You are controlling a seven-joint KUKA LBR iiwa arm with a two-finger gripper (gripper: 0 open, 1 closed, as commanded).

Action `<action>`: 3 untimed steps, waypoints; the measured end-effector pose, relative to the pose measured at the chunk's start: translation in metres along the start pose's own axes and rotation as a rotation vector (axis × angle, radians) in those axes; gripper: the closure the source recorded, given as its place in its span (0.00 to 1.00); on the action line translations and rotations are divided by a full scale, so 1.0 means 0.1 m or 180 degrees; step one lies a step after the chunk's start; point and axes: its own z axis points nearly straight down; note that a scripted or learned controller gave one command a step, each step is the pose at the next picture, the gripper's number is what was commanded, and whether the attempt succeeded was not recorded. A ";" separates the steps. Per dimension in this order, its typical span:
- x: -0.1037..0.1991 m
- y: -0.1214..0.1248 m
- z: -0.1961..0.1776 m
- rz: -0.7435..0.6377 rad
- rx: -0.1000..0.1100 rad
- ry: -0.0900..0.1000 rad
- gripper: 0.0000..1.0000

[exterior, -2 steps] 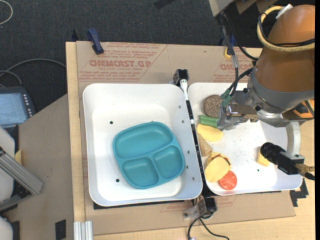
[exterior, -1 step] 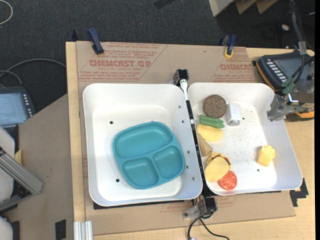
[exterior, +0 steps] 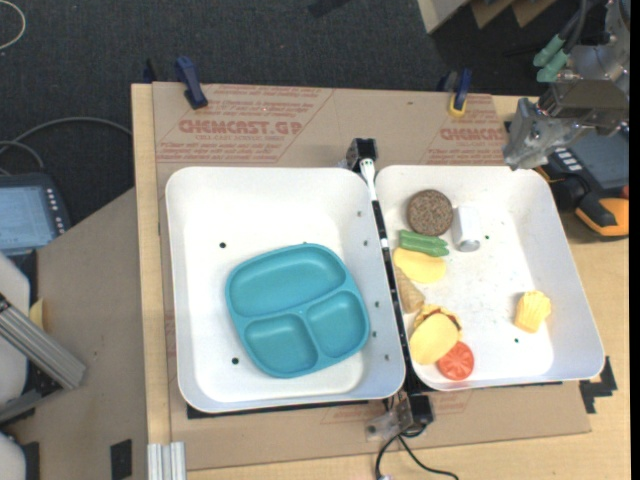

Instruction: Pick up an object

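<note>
White bin point(exterior: 560, 268) rim beside gripper point(exterior: 528, 140), perhaps touching.

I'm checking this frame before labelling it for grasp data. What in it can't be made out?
- Gripper, camera view: blurred against the bench at the right bin's top corner; open or shut unreadable.
- Arm: cut off by the right edge.
- Pale piece by the divider: partly covered by the yellow items; identity unclear.
- Dark specks on the right bin's floor: too small to identify.

My gripper point(exterior: 528, 138) hangs behind the right bin point(exterior: 570, 268) holding food pieces; the divided tray point(exterior: 297, 309) lies in the left bin point(exterior: 195, 268).
</note>
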 end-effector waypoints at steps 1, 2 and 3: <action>0.46 -0.06 1.63 0.0022 0.0117 -0.0017 1.00; 0.43 -0.03 1.45 0.0032 0.0052 -0.0012 1.00; 0.31 -0.06 2.24 0.0047 0.0093 -0.0017 1.00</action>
